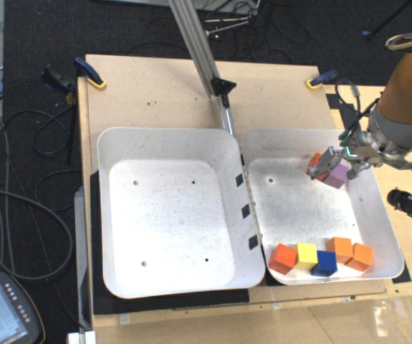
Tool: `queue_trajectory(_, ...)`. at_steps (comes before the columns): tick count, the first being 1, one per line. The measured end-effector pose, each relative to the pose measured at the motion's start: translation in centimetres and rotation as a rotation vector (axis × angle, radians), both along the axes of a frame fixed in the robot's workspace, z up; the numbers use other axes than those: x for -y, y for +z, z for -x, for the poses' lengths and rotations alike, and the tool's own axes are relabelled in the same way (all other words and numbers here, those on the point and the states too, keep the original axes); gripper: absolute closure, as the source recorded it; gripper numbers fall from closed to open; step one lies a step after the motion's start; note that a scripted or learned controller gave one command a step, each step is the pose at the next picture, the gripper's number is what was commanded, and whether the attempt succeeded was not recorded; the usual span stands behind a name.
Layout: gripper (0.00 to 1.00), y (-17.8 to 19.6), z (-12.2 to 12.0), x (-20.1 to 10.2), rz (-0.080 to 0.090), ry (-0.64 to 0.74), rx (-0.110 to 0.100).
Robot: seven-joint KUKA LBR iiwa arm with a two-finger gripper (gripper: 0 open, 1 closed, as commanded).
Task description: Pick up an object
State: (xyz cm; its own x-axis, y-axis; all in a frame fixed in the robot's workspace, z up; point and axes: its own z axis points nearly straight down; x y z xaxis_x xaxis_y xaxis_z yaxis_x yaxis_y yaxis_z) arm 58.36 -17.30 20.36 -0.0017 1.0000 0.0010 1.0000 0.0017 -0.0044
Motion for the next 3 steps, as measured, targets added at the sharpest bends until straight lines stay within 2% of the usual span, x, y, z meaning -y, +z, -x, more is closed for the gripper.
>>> queue_trajectory(1, 0.00, 0.2, 0.0, 0.0, 0.001, 0.000, 0.003)
queue_trajectory(3, 0.00, -11.1, -0.4, 0.3, 0.001, -0.002, 0.001)
